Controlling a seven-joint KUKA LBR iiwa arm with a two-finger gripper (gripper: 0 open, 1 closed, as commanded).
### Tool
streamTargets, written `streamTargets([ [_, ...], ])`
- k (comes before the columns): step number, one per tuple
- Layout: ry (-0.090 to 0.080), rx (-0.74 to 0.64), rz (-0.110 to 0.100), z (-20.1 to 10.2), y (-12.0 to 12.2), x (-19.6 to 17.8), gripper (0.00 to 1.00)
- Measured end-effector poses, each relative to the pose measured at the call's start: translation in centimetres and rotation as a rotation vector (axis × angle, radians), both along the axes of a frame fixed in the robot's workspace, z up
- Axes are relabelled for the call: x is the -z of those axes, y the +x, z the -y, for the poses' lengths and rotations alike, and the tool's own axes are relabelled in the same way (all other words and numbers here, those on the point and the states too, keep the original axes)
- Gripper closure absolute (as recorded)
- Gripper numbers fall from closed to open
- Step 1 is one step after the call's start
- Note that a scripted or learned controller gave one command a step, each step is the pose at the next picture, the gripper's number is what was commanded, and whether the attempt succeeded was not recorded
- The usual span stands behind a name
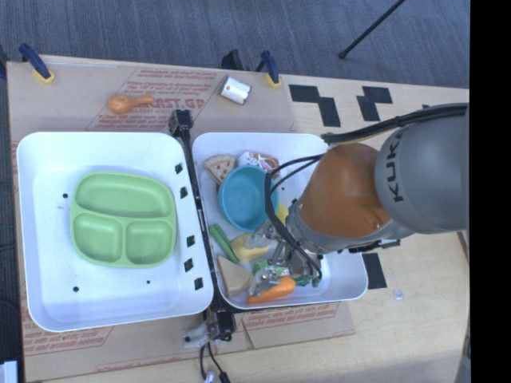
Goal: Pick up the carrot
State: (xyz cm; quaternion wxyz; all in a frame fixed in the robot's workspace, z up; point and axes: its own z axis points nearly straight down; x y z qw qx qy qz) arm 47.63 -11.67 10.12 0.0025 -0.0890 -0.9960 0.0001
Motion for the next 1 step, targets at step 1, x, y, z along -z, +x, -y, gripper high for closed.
streamTargets([
  [1, -0.001, -0.009, -0.001, -0.03, 0.11, -1.04, 1.00],
])
